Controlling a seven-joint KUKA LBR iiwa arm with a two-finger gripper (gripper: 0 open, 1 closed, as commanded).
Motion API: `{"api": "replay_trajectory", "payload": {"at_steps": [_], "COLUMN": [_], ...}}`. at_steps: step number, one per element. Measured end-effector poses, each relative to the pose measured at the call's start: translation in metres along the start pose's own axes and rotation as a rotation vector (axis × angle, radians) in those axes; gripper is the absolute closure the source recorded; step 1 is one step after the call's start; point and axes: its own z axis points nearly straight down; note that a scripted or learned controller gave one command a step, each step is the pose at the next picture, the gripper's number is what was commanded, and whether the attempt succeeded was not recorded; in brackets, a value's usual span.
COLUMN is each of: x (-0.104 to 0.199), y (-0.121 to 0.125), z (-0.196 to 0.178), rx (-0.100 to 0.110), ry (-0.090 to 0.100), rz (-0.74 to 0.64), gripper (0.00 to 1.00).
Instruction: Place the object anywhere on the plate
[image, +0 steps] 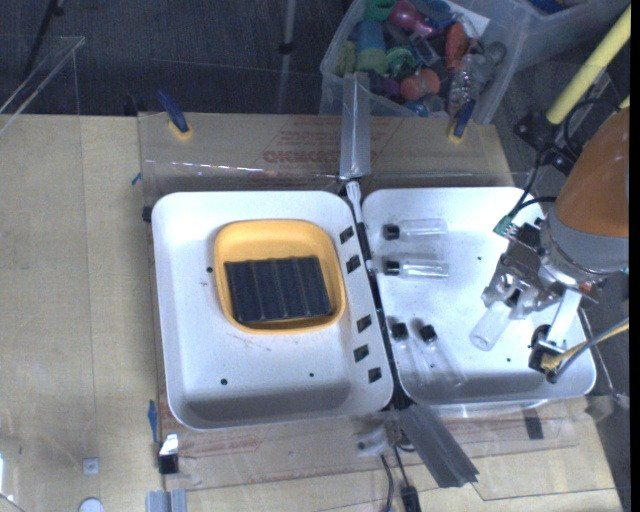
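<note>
A yellow plate (227, 250) sits in the left bin (185, 330), with a black ribbed slab (278, 288) lying on it. My gripper (505, 303) hangs over the right side of the right bin (470, 395), far from the plate. A clear vial (488, 329) slants down and left from between its fingers, and they look shut on it. The vial's cap end is hidden by the gripper.
Several more clear vials with black caps lie in the right bin: two near the back (415, 230) (418, 268) and two by the divider (405, 340) (437, 350). Black clips line the divider (360, 290). A crate of coloured toys (420, 45) stands behind the bins.
</note>
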Motion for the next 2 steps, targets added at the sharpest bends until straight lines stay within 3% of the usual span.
{"api": "replay_trajectory", "payload": {"at_steps": [1, 2], "x": [0.000, -0.043], "y": [0.000, 0.043], "z": [0.000, -0.034], "rx": [0.000, -0.007], "ry": [0.000, -0.001], "rz": [0.000, -0.072], "gripper": [0.00, 0.00]}}
